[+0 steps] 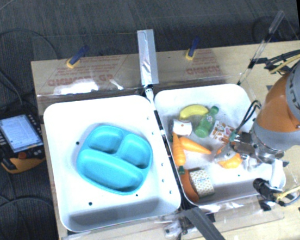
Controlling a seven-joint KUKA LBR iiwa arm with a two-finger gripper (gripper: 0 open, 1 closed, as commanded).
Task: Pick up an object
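The right bin holds several objects. A yellow banana lies at the back, with a green bottle and a small white piece just in front of it. An orange carrot lies on the bin's left side. A patterned roll stands at the front left. A small orange-yellow object sits mid-bin, beside a printed packet. My gripper is low in the bin, right above and beside the small orange-yellow object; the arm hides what is under it.
The left bin holds a blue divided plate. A metal divider post stands behind the bins' shared wall. Cables run along the bench's right edge. A teach pendant lies on the floor at left.
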